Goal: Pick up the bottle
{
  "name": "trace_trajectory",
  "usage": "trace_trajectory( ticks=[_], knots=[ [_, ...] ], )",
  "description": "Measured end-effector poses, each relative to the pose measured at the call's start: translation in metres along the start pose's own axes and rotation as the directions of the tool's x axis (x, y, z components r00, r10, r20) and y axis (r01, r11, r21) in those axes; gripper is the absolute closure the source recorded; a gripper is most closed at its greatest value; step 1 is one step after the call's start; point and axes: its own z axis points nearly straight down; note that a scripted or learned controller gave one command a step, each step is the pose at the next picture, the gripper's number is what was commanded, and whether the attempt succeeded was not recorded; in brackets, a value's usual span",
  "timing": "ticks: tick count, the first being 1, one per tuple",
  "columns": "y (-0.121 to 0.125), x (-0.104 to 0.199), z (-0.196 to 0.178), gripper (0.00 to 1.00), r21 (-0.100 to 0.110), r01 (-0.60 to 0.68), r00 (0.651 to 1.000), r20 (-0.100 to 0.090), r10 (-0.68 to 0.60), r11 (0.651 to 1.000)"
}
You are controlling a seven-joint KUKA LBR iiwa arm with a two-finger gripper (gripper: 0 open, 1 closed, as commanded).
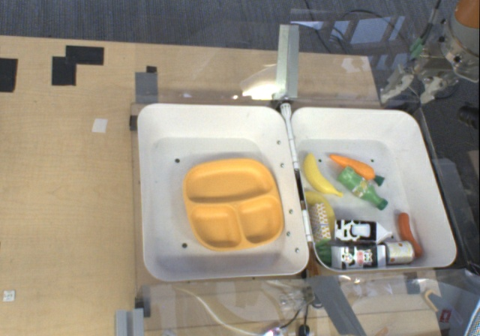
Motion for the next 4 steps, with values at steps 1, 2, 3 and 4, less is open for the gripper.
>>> trace_trajectory(
  ticks=[1, 2, 3, 4],
  knots=[
    [-0.095, -0.03, 0.055, 0.0, 0.001, 0.256, 0.967, 0.0, -0.256, 0.967],
    [-0.131, -0.03, 0.048, 0.0, 0.0, 0.438, 0.899, 0.0, -0.438, 0.899],
    [-0.147, -0.031, 0.189, 0.0, -0.007, 0.48, 0.877, 0.008, -0.48, 0.877],
    [-0.178, -0.03, 0.178, 0.0, 0.0, 0.596, 0.803, 0.002, -0.596, 0.803]
  ],
)
